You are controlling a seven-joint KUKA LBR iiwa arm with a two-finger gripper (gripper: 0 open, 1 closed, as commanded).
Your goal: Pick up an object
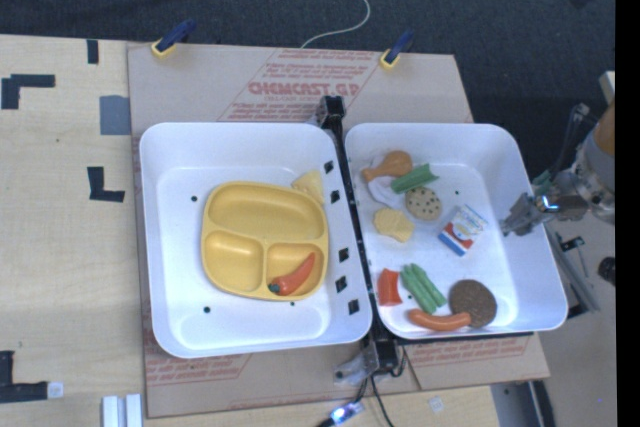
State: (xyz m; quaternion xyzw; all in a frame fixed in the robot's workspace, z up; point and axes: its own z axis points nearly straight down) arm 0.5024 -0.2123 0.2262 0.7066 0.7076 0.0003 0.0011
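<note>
Nothing is picked up yet — the hand [522, 215] hovers at the right bin's [505, 147] right rim, its grip impossible to tell, with the toy food, like the small carton [461, 229], lying in that bin.

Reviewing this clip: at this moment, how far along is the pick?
Done: nothing looks picked yet; the toy foods, such as the cookie and the small carton, lie in the right bin. In hand: the gripper sits at that bin's right rim, with no object seen in it. Left: reach in, grasp an item and lift.
</note>
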